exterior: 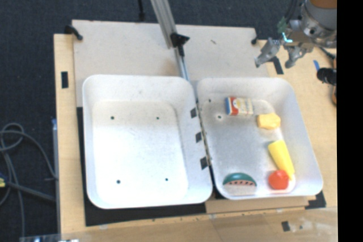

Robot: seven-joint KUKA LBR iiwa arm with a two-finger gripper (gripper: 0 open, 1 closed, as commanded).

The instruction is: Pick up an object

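Up top right, arm: reaches in above the tabletop (pixel 227 42), behind the right bin (pixel 300 122).
Gripper (pixel 282 56): fingers spread apart, holding nothing.
Objects: carton (pixel 238 106), yellow block (pixel 268 121), banana (pixel 281 157), tomato (pixel 278 179), watermelon slice (pixel 239 181), all in the right bin.

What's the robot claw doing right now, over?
Gripper open, holding nothing, hovering beyond the right bin. Small carton, yellow block nearest. Nothing in the way.

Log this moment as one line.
phase: pre-grasp | gripper: open, holding nothing, above right bin's far edge | objects in right bin: five
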